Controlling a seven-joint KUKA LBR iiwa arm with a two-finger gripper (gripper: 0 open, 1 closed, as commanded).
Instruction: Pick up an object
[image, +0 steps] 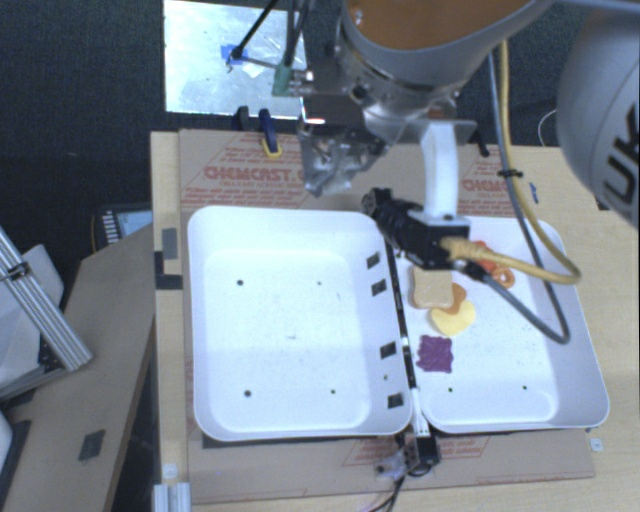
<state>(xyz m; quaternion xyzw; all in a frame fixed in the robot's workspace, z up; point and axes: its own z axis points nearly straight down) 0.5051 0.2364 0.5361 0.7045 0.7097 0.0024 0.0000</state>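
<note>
Tool (335, 165) blurred, orange item (492, 268) half hidden

Wooden bench (165, 300), printed cardboard sheet (240, 170) on it, two white bins (290, 320) side by side on the cardboard

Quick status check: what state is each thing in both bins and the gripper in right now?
Left bin: nothing in it.
Right bin: holds three pieces.
Tan piece: lying flat.
Yellow piece: flat, touching the tan one.
Purple piece: flat, apart.
Gripper: above the bench behind the bins.
</note>
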